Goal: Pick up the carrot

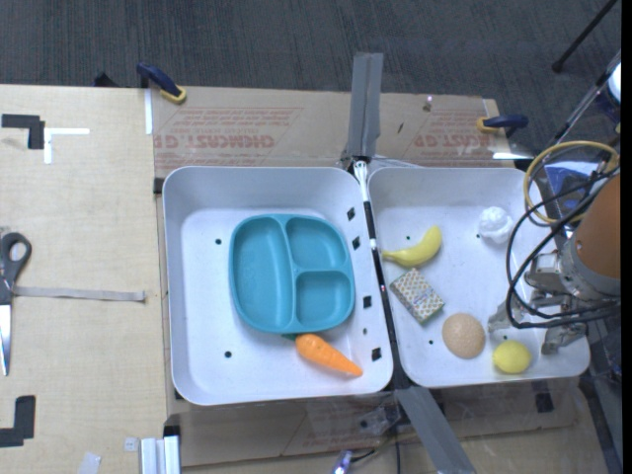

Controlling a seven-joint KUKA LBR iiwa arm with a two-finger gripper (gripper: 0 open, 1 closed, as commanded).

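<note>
In the left bin [188, 294], near its front wall, the carrot [328, 355] is lying just in front of the blue divided plate [292, 272], almost touching its near edge. Its long axis is running slantwise, with the thick end pointing far-left and the thin tip pointing near-right toward the divider between the bins. The tool [558, 336] is hanging over the right side of the right bin [464, 188], beside the lemon [512, 357], among cables, and I cannot tell if it is open or closed or holding anything. So the carrot is lying well to the left of the tool, across the divider; I am judging that the arm needs a long leftward reach, passing the egg [462, 334].
</note>
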